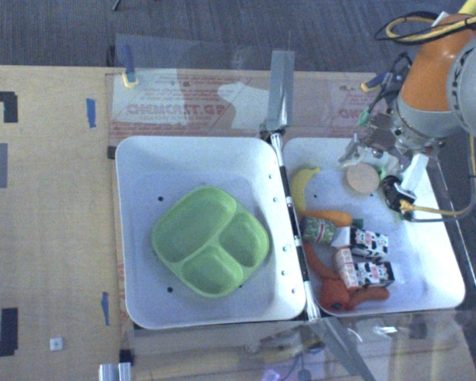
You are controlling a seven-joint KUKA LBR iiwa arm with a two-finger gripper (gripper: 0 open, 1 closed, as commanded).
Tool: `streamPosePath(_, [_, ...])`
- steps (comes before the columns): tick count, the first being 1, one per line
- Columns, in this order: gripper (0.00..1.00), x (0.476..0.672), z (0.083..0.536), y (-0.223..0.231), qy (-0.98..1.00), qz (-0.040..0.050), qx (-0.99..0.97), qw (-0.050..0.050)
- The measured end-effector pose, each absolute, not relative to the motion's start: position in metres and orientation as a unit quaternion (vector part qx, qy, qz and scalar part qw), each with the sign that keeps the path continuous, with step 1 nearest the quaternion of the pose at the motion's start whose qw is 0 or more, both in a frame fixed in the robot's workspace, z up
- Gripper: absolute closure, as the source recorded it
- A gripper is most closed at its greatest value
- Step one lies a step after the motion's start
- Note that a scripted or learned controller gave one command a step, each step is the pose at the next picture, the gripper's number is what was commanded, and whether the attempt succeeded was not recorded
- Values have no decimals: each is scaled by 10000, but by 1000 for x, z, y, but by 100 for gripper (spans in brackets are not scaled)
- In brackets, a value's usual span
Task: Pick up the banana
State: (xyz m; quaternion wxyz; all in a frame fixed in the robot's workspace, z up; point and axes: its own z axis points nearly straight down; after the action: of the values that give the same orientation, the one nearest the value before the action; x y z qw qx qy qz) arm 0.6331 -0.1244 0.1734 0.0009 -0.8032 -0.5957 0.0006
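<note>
The yellow banana [303,187] lies curved against the left wall of the right bin [440,268], near its back corner. My gripper [374,153] hangs over the back of that bin, to the right of the banana and apart from it. Directly below the gripper in the view sits a round tan disc [362,178]. Nothing shows as held.
An orange carrot [330,216], a green bottle [320,230], two black-and-white cartons [370,244], a small box [346,266] and a red-orange toy [333,290] crowd the right bin's front left. The left bin [143,173] holds a green divided plate [210,240]. A yellow cable [436,210] trails near the wrist.
</note>
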Motion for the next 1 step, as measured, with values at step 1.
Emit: streamPosePath(1, [0,664,85,-100,-4326,67,-9015,41])
